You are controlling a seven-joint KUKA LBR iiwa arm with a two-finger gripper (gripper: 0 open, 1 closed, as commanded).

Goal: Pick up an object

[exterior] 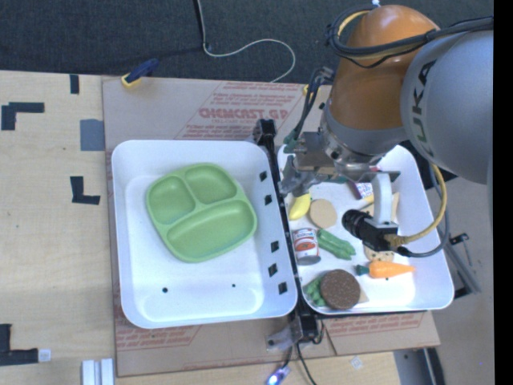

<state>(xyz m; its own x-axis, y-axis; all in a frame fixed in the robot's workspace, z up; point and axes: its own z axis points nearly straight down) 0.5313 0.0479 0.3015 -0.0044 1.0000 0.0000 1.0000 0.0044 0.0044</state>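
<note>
The arm's gripper (321, 167) is seen low at the far left corner of the right bin (429, 291); finger state can't be told, wrist blocks it. Candidate objs are spread in that bin: yellow piece (300, 208) and tan disc (323, 212) just below the gripper, small can (305, 244) by the left wall, green pod (337, 244), brown patty (341, 289), carrot (390, 269). The green tray (200, 212) lies in the left bin (132, 295). One obj w/ free sides should be chosen, approx. centred btwn fingers, descent kept vertical, bin wall avoided.
</note>
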